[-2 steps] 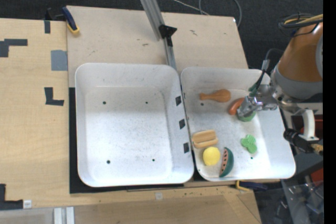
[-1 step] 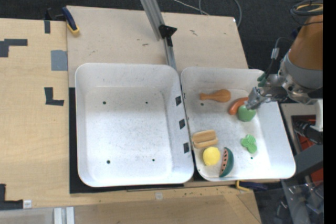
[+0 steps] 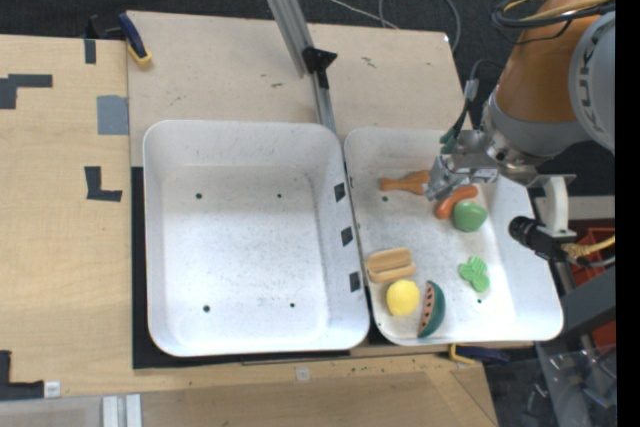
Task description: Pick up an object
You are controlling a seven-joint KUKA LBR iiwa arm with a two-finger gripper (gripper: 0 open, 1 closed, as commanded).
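White right bin (image 3: 520,310): toy foods, gripper (image 3: 455,177) over carrot (image 3: 452,200), grip state unclear; left bin (image 3: 240,235) apparently bare.

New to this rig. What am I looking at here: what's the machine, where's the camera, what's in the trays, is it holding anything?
One fixed camera looks down at a slant on a wooden bench with two shallow white bins, the left white bin and the right white bin. The grey arm with an orange band is a robot arm reaching in from the right; its two-finger gripper sits low over the right bin. Its job is to pick up an object.

The right bin holds toy food: an orange carrot-like piece with a green end right under the gripper, a brown-orange stick-shaped piece, a tan bun, a yellow lemon, a watermelon slice and a small green leafy piece.

Whether anything is gripped cannot be told from this angle.
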